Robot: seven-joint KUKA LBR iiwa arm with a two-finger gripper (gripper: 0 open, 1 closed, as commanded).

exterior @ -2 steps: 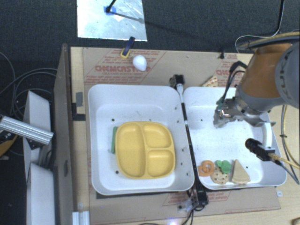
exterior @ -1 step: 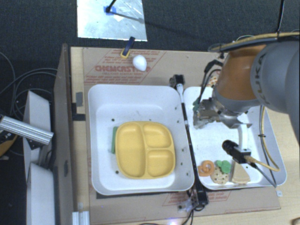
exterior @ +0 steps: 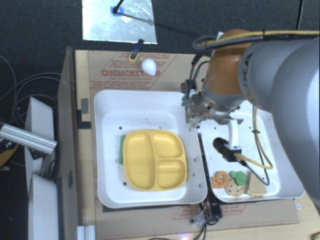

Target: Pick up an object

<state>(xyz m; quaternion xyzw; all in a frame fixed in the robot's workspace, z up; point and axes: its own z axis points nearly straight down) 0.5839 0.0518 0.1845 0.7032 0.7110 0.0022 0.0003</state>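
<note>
Two shallow white bins side by side on a cardboard-covered surface [exterior: 115,74]. In the left bin [exterior: 107,134], centre of the frame: a yellow divided plate [exterior: 152,159], lying flat and covering most of the floor, with a green strip [exterior: 121,149] peeking out from under its left edge. In the right bin [exterior: 282,181], lower right: a cluster of small pieces near the bottom rim. An orange round piece [exterior: 219,179], a green piece [exterior: 238,176] just right of it, a speckled biscuit [exterior: 233,188] below both, a tan wedge [exterior: 256,186] furthest right, all touching or nearly so. Grey arm [exterior: 285,84] with an orange band reaching in from the right, covering the upper part of the right bin. Gripper [exterior: 193,115] low over the seam between the bins, by the upper right corner of the left bin, up and right of the plate. Open or closed: impossible to tell. Above the bins, on the cardboard: a white egg-shaped thing [exterior: 149,66] and, up and left of it, a small yellow-and-blue item [exterior: 135,51]. Top of the frame: a silvery sheet [exterior: 119,11].
</note>
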